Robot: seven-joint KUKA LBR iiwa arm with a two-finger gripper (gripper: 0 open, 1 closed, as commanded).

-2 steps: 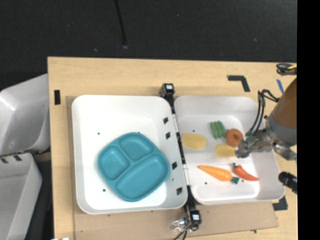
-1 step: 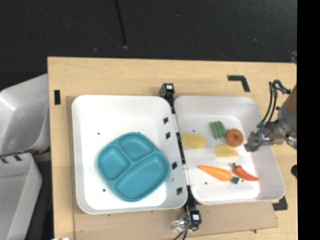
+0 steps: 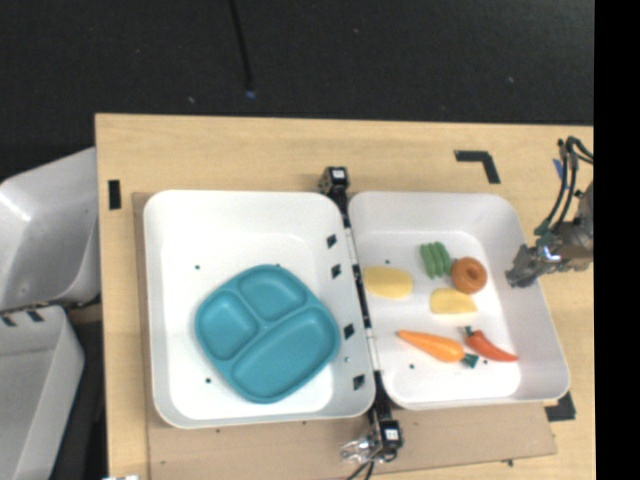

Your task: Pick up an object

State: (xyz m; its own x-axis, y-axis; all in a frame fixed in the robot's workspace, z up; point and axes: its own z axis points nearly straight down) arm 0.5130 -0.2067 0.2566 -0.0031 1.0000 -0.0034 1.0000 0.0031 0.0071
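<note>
Hovering at the right bin's (image 3: 520, 368) outer rim, the tool (image 3: 527, 266) sits just right of the toy food; whether it is wide or narrow cannot be told. Nearest, to its left, lies the orange round fruit (image 3: 469, 274), with green beans (image 3: 434, 259) beyond. The carrot (image 3: 432, 344) lies lower left, long axis roughly left-right.
</note>
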